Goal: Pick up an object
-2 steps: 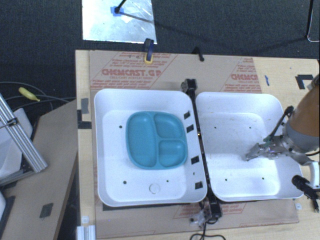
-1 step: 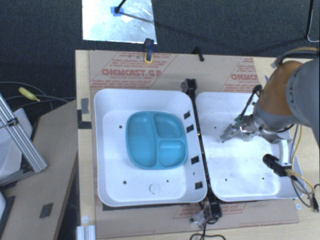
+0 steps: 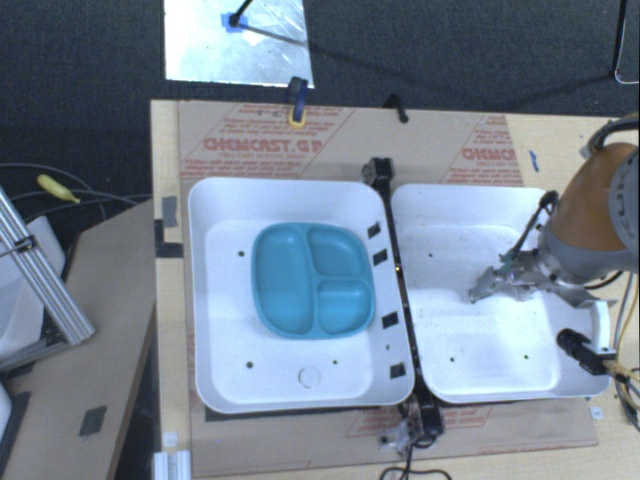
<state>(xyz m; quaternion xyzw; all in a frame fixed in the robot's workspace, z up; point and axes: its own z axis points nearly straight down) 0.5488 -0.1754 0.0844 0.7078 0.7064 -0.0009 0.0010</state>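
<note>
The gripper (image 3: 483,290) hung low in the right bin (image 3: 470,373), its grip unreadable; the cardboard (image 3: 262,133) read "CHEMCAST GP".

Red print "CHEMCAST GP" on brown protective sheet (image 3: 262,136), upper middle of frame | partly repeated upper right, unclear

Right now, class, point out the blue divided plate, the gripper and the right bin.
blue divided plate (image 3: 312,280), camera view, centre ridge.
gripper (image 3: 480,290), camera view, between its fingertips.
right bin (image 3: 470,200), camera view, far rim.
</note>
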